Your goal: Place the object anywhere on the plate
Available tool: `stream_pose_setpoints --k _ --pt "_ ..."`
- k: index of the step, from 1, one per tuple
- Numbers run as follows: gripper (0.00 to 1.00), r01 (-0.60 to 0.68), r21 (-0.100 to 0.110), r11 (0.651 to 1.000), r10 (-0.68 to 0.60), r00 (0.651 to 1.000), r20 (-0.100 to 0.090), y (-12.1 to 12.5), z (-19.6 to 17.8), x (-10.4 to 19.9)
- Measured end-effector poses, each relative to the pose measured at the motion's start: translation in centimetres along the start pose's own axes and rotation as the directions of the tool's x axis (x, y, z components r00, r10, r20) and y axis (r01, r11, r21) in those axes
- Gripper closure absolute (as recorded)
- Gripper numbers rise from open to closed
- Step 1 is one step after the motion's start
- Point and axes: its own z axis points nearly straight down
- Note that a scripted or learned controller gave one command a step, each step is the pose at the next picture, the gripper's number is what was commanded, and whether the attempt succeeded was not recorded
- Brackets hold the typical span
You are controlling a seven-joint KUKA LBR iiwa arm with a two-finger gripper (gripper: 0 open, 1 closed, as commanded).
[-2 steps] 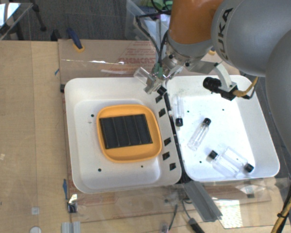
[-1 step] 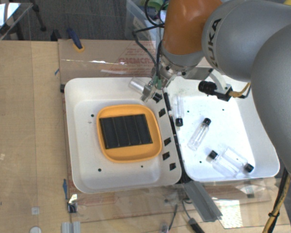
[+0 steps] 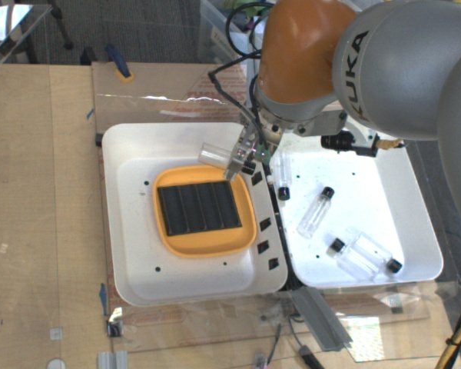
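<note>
Tool (image 3: 242, 160) hung just past the far edge of the orange plate (image 3: 206, 246), gripping a clear vial (image 3: 213, 156) by one end so it jutted sideways, not yet over the plate's dark ridged inset (the drop spot, I judged). Spare vials (image 3: 315, 210) lay well right of the plate.

bench (image 3: 38, 206): wooden | bears: left bin (image 3: 131, 283), right bin (image 3: 415, 229), side by side
</note>
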Motion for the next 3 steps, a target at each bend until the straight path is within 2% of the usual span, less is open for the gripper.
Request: stream_pose_setpoints --k 1,2,3 --pt "0.0 0.0 -0.001 1.0 0.0 1.0 0.0 0.0 0.0 0.0" --pt "1.0 -0.004 -0.006 1.0 0.004 1.0 0.003 0.0 -1.1 -0.2" --pt "1.0 0.216 -0.003 0.976 -0.216 0.976 0.006 2.5 -2.3 -2.2"
